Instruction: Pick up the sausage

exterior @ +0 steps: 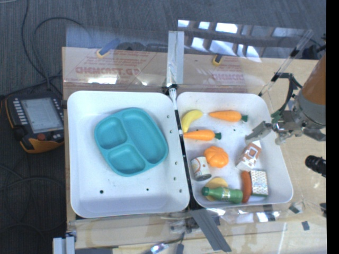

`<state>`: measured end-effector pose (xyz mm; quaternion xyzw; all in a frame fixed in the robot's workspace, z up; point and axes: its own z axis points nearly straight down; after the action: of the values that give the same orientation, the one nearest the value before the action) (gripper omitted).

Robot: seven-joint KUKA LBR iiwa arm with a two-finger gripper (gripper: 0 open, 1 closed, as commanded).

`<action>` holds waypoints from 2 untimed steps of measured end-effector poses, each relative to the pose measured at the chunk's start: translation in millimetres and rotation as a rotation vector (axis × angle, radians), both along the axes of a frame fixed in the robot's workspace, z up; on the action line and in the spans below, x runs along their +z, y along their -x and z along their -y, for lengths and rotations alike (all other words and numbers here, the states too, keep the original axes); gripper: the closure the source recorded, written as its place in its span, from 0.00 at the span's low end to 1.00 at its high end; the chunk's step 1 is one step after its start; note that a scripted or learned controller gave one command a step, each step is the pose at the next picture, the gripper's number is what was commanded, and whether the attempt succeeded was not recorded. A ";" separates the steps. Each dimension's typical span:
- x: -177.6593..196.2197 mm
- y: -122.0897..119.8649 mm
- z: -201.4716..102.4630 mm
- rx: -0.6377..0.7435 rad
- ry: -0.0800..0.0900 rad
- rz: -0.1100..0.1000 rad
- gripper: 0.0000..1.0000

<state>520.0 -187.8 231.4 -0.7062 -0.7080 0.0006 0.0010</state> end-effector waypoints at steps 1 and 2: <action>149.4 30.8 -21.2 0.215 0.003 0.004 0.00; 203.7 35.0 -22.8 0.496 0.005 0.005 0.00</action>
<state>484.9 -165.0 435.1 -0.5110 -0.8596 0.0007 -0.0027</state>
